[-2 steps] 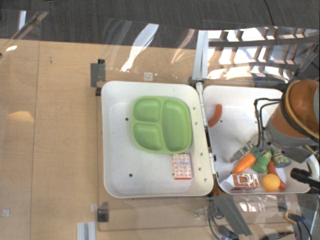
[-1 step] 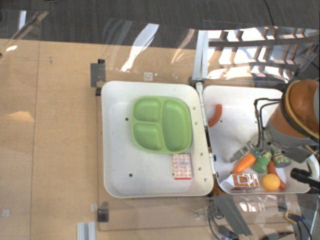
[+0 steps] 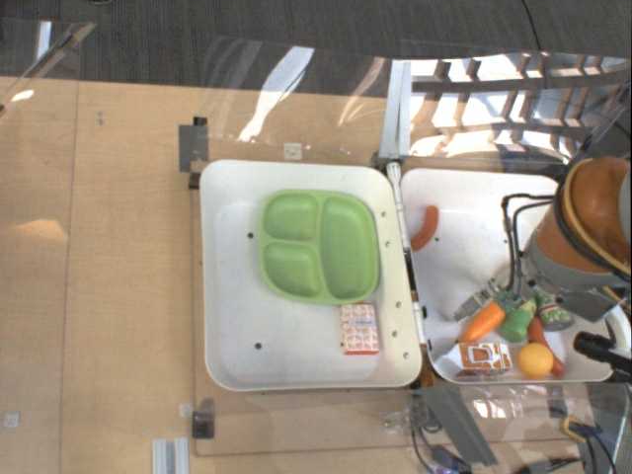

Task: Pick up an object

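Right white bin (image 3: 464,205) holds an orange carrot (image 3: 484,321); fingers' (image 3: 512,299) state unclear.

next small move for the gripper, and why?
Probably a short descent with fine centering over the carrot. The gripper sits low in the right bin, right at the toy-food cluster, beside the carrot's green top, but nothing is visibly held.

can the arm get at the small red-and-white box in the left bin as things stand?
Probably yes. The box lies flat on the left bin's floor just below the green plate, apart from it, with nothing on top. The arm is over the right bin.
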Robot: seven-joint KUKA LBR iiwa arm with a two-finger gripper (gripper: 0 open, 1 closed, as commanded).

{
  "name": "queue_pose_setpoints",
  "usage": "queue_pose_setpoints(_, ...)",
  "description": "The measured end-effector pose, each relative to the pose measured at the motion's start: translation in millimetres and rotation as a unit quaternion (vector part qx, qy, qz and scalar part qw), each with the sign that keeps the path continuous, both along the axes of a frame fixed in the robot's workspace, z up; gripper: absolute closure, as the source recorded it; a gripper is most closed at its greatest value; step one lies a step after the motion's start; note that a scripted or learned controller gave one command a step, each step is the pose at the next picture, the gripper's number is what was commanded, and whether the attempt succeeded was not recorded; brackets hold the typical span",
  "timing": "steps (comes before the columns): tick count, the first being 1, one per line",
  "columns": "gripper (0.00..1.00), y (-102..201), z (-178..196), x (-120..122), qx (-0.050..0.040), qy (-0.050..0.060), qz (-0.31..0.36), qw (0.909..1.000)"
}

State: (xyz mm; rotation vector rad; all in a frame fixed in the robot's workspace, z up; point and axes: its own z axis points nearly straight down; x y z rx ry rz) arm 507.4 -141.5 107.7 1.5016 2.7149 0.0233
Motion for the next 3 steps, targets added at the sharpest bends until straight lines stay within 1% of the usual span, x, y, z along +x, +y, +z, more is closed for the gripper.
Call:
queue_pose_setpoints(1, 0.0, 0, 0, 0, 0.0, 0.0, 0.0, 1.0)
queue_pose_setpoints(2, 0.0, -14, -13, -2, 0.012, 0.005, -0.296, 0.9551)
queue_pose_setpoints(3, 0.0, 12, -12, -11, 0.0031, 0.002, -0.181, 0.9835)
